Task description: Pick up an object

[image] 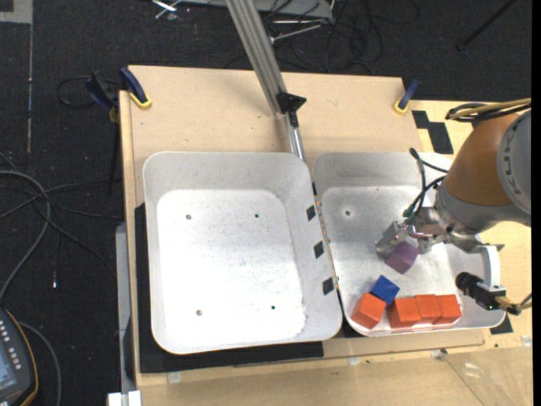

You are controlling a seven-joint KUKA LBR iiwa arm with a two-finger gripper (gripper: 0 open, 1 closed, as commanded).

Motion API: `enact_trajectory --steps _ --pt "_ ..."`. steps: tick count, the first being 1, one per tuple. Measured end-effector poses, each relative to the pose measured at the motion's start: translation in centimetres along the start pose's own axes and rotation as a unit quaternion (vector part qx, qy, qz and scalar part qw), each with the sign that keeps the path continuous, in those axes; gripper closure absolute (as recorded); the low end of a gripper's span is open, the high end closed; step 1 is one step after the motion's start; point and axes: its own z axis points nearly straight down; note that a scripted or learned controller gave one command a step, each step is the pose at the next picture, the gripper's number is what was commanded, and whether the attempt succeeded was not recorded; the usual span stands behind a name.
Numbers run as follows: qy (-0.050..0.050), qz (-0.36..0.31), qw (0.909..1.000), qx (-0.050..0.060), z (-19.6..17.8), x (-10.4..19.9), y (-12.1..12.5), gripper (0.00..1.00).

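Pincer (399,242) lowered into the right bin (359,180), its tips at a purple block (402,257) touching its near side; finger spacing cannot be told. Blue block (385,289) and three orange blocks (414,309) lie nearer, along the bin's near wall.

White bins (169,176) — orange, blue, purple blocks (402,257)

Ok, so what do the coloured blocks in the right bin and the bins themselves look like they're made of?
The orange blocks, the blue block and the purple block look like foam or matte plastic: flat, even colour and no glare. Which of the two is hard to tell. The right bin and left bin look like white moulded plastic, judging by their rounded corners and raised rims, with dark speckles and scuffs.
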Motion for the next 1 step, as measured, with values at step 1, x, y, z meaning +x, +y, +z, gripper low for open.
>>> enact_trajectory --steps 1 --pt "0.0 -0.002 1.0 -0.001 0.02 0.16 0.67 0.0"
